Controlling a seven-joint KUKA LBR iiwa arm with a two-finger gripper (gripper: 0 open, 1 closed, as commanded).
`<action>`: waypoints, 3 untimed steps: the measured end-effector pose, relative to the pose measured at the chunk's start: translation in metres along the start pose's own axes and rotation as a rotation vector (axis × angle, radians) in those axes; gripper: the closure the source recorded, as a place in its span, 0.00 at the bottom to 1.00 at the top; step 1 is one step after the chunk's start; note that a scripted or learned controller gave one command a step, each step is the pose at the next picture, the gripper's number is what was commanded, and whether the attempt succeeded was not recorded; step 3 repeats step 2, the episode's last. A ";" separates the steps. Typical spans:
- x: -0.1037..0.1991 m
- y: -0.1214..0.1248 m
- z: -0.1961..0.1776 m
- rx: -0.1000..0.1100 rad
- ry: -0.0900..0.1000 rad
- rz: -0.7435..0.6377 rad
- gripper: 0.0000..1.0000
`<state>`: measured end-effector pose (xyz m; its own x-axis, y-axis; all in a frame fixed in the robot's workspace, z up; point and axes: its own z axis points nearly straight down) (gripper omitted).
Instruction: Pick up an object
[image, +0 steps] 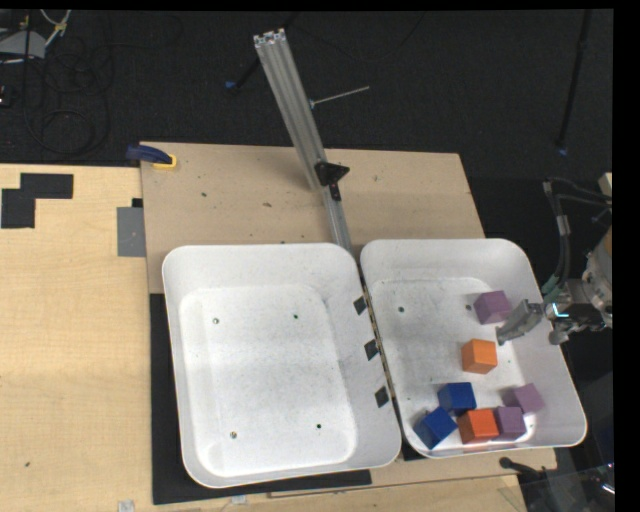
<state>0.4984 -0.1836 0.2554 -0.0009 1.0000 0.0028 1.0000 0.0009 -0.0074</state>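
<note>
The right bin (420, 270) holds several small blocks. A purple block (490, 306) lies near its right side, and an orange block (479, 355) sits just below it. At the bin's front lie two blue blocks (457, 397) (436, 427), another orange block (480, 425) and two purple blocks (511, 422) (527, 399). My gripper (531, 333) hangs over the bin's right rim, just right of the upper purple block and the first orange block. It is open, with nothing between its fingers (516, 322).
The left bin (260, 370) stands beside the right one, joined to it by black clips (370, 348). A slanted metal rail (300, 120) rises behind the bins. The wooden bench (70, 330) stretches to the left.
</note>
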 end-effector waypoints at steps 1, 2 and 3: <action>-0.001 0.001 -0.002 -0.005 -0.002 0.002 0.00; -0.005 -0.001 0.043 0.000 0.000 0.002 0.00; -0.005 -0.001 0.043 0.000 0.000 0.002 0.00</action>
